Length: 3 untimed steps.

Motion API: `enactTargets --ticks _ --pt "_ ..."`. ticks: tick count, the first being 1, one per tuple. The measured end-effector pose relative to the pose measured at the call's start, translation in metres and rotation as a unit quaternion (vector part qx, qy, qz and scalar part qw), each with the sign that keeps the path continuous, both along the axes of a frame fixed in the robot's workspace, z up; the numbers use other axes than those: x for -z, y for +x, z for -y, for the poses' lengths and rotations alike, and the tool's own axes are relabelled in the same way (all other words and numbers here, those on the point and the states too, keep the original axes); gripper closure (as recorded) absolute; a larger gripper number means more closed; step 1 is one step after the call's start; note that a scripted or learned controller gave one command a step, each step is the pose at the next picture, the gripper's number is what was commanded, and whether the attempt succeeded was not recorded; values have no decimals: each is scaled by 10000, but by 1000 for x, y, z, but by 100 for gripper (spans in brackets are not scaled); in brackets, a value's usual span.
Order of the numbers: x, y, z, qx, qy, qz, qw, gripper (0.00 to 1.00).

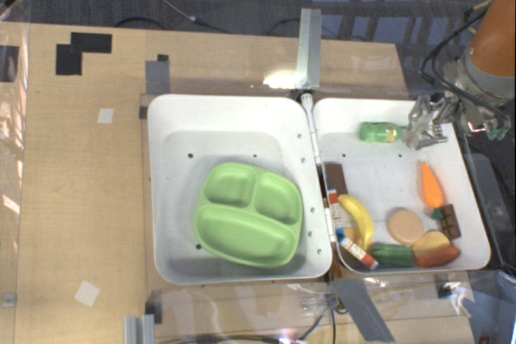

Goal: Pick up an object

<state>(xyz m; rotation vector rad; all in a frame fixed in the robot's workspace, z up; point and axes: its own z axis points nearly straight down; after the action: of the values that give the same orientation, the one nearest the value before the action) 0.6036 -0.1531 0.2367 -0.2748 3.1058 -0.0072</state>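
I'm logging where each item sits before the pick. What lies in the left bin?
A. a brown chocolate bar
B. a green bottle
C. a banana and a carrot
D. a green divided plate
D: the green divided plate lies in the left bin, while the banana, carrot, green bottle and chocolate bar all lie in the right bin.
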Motion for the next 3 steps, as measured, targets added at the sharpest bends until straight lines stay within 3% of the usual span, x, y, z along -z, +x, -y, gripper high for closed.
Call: enactTargets --ticks 1,2,3 --pt "113 -16 -3 -2192 -3 -105 9756 100" --pt "112 -7 21 -4114 -54 -73 9114 100" --pt "123 -29 53 -5624 -75 -79 8268 100"
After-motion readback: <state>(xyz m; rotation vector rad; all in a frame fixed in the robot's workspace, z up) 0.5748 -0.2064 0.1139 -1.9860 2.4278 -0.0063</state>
